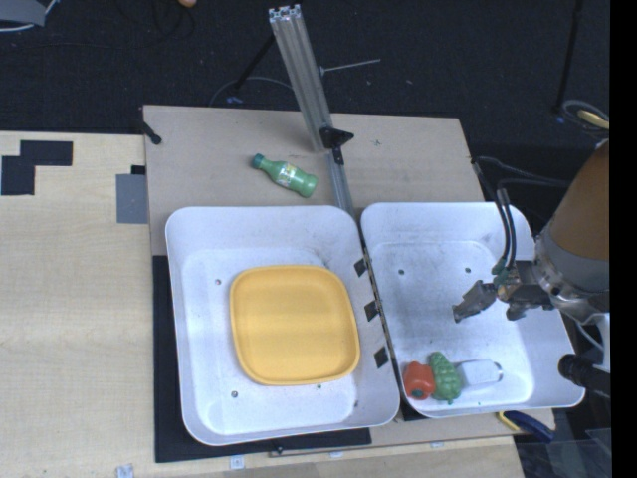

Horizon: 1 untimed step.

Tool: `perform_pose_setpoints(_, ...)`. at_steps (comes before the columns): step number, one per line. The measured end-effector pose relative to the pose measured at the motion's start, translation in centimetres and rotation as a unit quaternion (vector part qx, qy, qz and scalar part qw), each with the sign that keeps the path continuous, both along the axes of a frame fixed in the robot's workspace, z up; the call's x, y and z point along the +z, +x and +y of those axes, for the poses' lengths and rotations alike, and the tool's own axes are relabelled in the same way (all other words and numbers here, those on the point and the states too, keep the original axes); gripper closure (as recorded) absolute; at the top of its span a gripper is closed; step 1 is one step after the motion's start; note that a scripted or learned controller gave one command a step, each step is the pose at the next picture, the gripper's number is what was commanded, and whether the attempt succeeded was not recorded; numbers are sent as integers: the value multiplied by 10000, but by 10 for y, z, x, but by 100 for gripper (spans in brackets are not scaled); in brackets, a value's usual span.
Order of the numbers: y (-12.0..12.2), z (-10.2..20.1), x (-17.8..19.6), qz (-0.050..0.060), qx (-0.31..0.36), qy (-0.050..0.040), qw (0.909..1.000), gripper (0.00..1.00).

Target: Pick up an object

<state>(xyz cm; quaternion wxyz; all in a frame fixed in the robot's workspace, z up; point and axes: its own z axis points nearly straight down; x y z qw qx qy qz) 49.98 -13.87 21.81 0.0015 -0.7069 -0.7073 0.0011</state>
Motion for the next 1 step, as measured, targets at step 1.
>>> perform_pose_setpoints(1,-4,1,-62,9,-2,3,10000,0)
